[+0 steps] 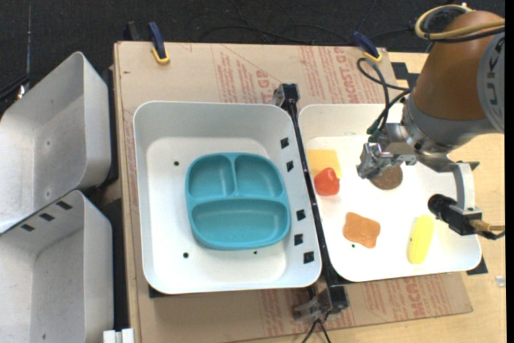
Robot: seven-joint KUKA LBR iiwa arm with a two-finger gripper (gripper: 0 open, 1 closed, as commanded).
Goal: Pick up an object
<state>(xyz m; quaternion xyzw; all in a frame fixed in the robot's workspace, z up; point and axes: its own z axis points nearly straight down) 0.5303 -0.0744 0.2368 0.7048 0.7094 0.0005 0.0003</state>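
The right bin [353, 269] holds a yellow block [323, 159] with a red tomato-like piece [326, 183] against it, an orange chunk [361, 230], a yellow banana-shaped piece [419, 239] and a brown round piece [388, 177]. My gripper [376, 162] hangs over the right bin, right above the brown round piece and to the right of the yellow block. Nothing shows between its fingers.
The left bin [152, 253] holds a teal divided plate [238, 200]. Two spare white bins [48, 197] sit off the bench at the left. Blue clamps [160, 52] hold the board's far edge. A black fixture [454, 214] juts over the right bin's right rim.
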